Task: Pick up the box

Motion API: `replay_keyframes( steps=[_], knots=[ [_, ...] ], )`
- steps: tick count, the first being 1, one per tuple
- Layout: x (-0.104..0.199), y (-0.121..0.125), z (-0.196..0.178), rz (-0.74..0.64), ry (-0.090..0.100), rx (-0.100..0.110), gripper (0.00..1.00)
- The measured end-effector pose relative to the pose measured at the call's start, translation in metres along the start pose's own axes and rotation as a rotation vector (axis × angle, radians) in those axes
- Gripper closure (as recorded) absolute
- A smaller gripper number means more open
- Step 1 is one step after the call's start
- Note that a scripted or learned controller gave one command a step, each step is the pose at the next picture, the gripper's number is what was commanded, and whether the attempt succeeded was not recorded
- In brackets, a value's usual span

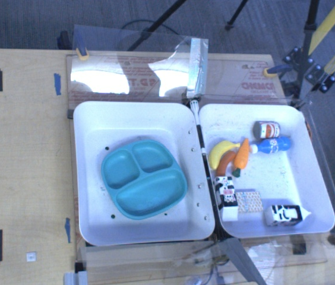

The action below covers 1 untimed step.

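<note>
In the right bin (319, 177), the box (249, 201) touches a carton (226, 193), near a carrot (242, 154).

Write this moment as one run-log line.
box: lying flat, right bin | beside it: cow-print cartons | left bin: blue divided plate | pick: not started

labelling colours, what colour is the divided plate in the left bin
Teal blue, plain; the camera view shows the divided plate clearly.

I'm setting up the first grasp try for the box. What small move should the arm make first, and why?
Probably reach in over the right bin and stop above the flat patterned box. It lies near the bin's front, with a carton touching its left side and another carton close on its right, so a straight descent from above looks safest.
</note>
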State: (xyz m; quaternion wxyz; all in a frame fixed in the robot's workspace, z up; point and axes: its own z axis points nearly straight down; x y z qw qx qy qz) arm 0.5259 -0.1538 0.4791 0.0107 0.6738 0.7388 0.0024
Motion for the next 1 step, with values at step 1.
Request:
replay_keyframes(
  steps=[1],
  knots=[
    [0.0211, -0.0184, 0.0437, 0.113, 0.012, 0.021, 1.0]
  ],
)
